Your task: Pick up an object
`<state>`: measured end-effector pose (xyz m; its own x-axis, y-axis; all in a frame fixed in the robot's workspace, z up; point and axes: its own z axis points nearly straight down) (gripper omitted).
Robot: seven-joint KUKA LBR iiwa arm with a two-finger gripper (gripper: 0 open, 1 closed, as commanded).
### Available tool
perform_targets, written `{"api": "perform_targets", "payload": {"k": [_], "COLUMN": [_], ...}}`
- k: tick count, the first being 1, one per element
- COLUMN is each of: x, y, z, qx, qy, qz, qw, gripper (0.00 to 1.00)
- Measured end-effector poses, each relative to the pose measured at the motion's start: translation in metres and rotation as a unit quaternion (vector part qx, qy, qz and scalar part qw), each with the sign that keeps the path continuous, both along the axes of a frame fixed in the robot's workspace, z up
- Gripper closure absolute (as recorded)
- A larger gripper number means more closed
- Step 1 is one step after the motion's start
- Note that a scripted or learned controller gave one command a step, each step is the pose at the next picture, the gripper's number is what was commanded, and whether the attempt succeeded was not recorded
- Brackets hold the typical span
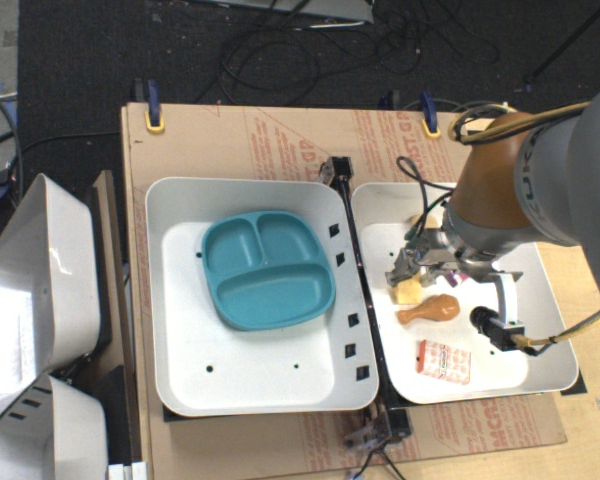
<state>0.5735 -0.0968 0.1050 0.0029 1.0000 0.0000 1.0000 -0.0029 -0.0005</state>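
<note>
left bin (180, 298): blue tray (268, 270)

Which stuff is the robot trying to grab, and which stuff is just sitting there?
For the job:
- pincer, low in the right bin
- yellow chunk
- toy drumstick
- red and white packet

Just lying about:
- blue divided plate in the left bin
- cables on the floor

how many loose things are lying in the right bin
3 in view: a yellow chunk beside the gripper, a brown drumstick just below it, and a red and white packet nearest the camera. The arm may hide more.
</note>
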Motion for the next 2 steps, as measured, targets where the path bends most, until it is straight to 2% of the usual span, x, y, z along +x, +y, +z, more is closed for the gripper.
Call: {"api": "perform_targets", "payload": {"k": [1, 2], "x": [0.001, 0.000], "y": [-0.002, 0.002], "z": [0.042, 0.105], "qx": [-0.0003, -0.0005], "qy": [-0.002, -0.003], "qz": [0.001, 0.003], "qw": [1.0000, 1.0000], "gripper": [1.00, 1.00]}}
